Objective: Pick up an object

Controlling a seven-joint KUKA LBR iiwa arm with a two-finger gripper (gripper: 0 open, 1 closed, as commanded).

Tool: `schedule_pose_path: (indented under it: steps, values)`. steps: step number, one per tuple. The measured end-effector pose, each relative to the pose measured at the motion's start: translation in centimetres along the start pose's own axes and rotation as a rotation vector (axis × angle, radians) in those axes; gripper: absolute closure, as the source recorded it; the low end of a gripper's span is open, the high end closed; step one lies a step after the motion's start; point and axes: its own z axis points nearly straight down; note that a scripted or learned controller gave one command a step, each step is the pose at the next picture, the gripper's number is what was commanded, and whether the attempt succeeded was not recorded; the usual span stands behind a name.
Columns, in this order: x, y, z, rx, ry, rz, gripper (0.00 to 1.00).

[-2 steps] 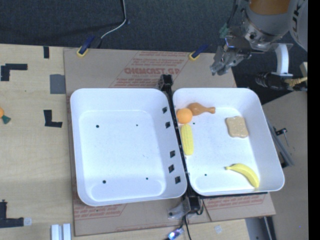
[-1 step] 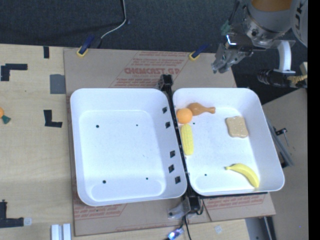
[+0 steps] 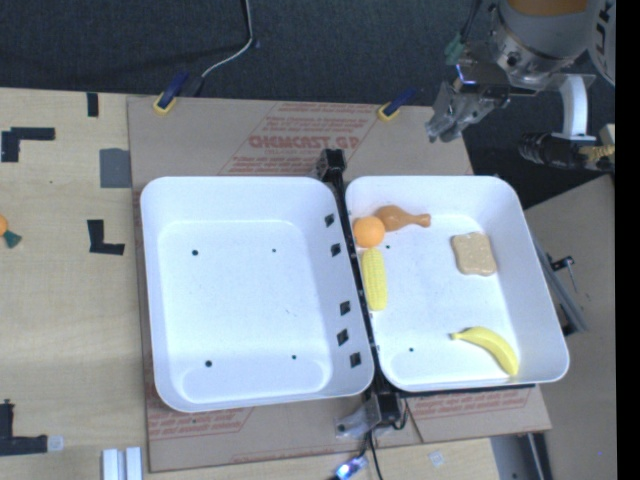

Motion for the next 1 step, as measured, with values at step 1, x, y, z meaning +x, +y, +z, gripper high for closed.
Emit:
schedule_pose_path:
  steps: [1]
  values:
    - [0.06, 0.02, -0.97, 0.001, -0.001, -0.001, 1.00]
